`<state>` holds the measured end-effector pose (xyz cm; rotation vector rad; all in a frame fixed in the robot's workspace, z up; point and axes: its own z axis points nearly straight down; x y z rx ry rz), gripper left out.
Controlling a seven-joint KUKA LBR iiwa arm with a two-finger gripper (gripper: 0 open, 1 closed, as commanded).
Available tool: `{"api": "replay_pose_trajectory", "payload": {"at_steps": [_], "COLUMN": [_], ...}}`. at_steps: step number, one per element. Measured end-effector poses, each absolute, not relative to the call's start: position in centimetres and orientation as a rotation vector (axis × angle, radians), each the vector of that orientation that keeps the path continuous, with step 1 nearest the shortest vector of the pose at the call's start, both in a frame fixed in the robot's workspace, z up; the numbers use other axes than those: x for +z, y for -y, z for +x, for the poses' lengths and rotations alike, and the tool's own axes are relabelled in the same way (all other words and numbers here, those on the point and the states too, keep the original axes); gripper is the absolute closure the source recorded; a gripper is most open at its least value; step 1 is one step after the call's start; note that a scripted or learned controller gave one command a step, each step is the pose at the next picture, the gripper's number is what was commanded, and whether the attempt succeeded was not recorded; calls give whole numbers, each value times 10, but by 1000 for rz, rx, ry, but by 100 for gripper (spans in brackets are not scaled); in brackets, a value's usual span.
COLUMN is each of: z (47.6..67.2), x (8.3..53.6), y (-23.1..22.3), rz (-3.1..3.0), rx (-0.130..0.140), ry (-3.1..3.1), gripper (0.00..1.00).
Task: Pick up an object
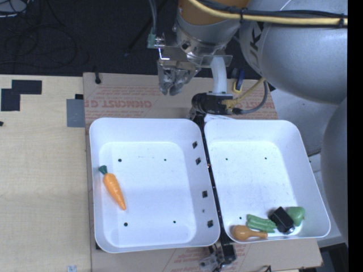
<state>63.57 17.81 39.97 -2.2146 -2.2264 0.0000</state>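
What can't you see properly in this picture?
- Gripper: its fingers blur together in the camera view, so open or shut is unclear.
- Green toys: the black block covers part of them.
- Arm: cut off by the top and right edges.

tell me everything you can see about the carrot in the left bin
The carrot is a small toy that looks like smooth plastic: a bright orange tapered body with a short dark green stem cap at its thick end. It lies flat on the floor of the left bin, close to that bin's left wall, stem end toward the back and tip pointing toward the front and slightly right. It looks whole. Only the bin floor touches it. It lies alone there, with the gripper well away, up beyond the bin's far rim.
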Motion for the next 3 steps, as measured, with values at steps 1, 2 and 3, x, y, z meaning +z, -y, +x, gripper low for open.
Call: {"api": "replay_pose_trajectory", "payload": {"at_steps": [1, 2, 3], "z": [644, 623, 644], "x": [379, 496, 376], "y": [-241, -225, -209], "rz": [-2217, -2223, -2219], "rx": [3, -11, 22], "ry": [2225, 2225, 2215], "gripper": [100, 100, 100]}}
